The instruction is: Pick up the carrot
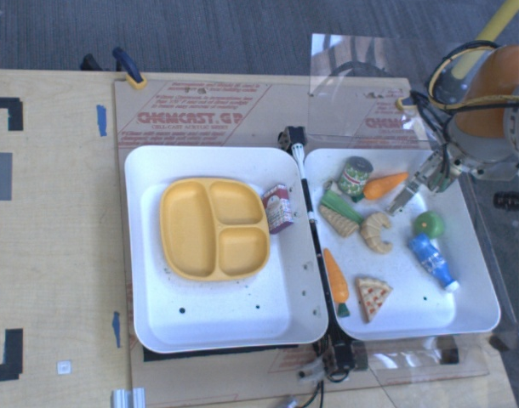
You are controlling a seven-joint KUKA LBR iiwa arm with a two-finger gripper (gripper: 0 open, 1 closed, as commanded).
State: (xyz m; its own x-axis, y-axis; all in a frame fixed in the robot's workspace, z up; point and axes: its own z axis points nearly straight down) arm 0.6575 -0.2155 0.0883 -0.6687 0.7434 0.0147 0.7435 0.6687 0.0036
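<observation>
Two orange carrot-like pieces lie in the right bin [472, 304]. One carrot [334, 277], with a green tip at its near end, lies along the bin's left wall. The other orange piece [384, 185] lies near the back, beside a green can [355, 177]. My gripper [410, 192] reaches in from the right and hangs low, just at the right end of that back orange piece. I see nothing held in it.
Around the gripper lie a green vegetable [340, 204], a croissant [379, 231], a green fruit [427, 223], a blue bottle [434, 262] and a pizza slice [372, 297]. The left bin [149, 313] holds a yellow divided plate [214, 228] and a small can [278, 208].
</observation>
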